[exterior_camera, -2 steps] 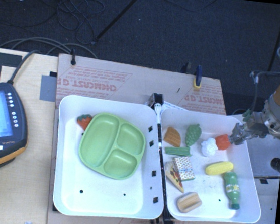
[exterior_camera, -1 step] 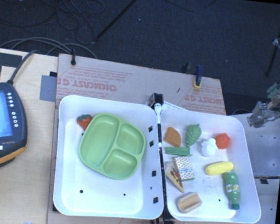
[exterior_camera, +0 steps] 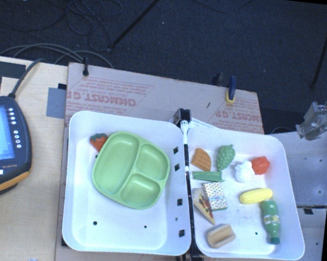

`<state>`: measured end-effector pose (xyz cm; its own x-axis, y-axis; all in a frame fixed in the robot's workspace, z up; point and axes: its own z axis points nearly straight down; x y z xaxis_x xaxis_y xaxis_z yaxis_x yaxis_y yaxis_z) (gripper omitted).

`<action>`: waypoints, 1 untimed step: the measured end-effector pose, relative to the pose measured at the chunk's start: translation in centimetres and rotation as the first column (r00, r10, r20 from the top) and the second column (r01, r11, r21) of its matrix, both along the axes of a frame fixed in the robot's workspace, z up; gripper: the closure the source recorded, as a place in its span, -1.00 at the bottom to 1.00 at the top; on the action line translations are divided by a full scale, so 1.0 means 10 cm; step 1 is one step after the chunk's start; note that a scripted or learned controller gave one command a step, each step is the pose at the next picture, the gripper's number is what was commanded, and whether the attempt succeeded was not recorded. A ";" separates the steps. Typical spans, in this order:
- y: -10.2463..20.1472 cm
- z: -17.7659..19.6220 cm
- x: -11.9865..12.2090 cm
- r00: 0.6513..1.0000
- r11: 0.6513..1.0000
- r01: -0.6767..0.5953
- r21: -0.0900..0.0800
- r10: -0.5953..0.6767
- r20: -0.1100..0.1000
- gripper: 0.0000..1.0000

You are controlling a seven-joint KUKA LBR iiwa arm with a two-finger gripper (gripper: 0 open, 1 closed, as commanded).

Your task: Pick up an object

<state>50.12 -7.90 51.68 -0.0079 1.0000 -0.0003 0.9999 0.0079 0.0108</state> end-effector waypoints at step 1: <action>1.08 0.21 -0.16 1.000 1.000 -0.005 0.001 0.005 -0.014 1.00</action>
<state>48.48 2.89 53.81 -0.0129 0.9999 0.0011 0.9999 0.0130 -0.0027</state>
